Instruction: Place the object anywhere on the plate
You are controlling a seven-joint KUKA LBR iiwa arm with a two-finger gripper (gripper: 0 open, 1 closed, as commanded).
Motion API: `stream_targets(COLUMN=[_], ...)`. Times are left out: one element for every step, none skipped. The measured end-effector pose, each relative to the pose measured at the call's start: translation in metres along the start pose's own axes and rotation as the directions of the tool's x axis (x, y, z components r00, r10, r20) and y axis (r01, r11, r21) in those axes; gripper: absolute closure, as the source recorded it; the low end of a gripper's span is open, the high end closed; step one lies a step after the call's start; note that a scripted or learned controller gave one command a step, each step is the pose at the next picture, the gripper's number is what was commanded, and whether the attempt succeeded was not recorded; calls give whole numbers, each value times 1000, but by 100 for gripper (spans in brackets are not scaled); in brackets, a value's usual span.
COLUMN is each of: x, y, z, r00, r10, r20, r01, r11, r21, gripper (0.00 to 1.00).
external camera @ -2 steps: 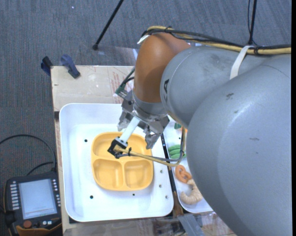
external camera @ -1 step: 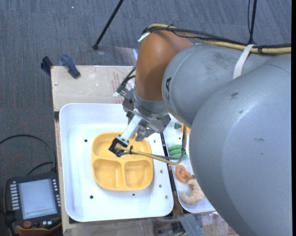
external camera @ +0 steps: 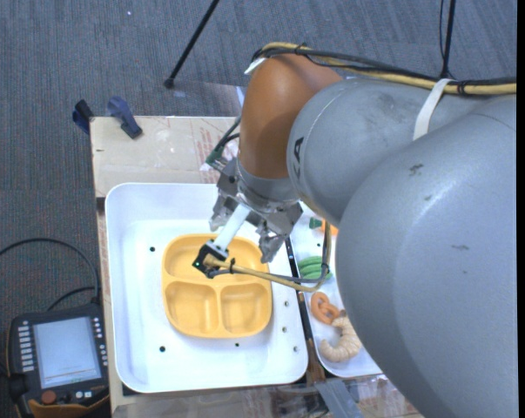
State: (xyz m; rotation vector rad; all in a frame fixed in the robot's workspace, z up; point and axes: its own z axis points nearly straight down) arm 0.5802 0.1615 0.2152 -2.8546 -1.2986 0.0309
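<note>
The yellow divided plate (external camera: 217, 307) sits in the left bin (external camera: 123, 320), and the claw (external camera: 260, 244) hangs over its upper right corner. Honestly can't tell how wide the claw is or whether it's got anything. Just right of the claw, in the other bin (external camera: 356, 369), there's a green piece (external camera: 312, 269), with an orange pretzel-ish toy (external camera: 323, 306) and a pale croissant-looking one (external camera: 342, 342) lower down.
</note>
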Motion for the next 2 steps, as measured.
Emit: stream_targets(x=[0,0], y=[0,0], z=[-8,-8], r00=[1000,1000], r10=[-2,-3], r20=[3,4], r01=[2,3], r11=[1000,1000], r21=[3,3], gripper=[100,0])
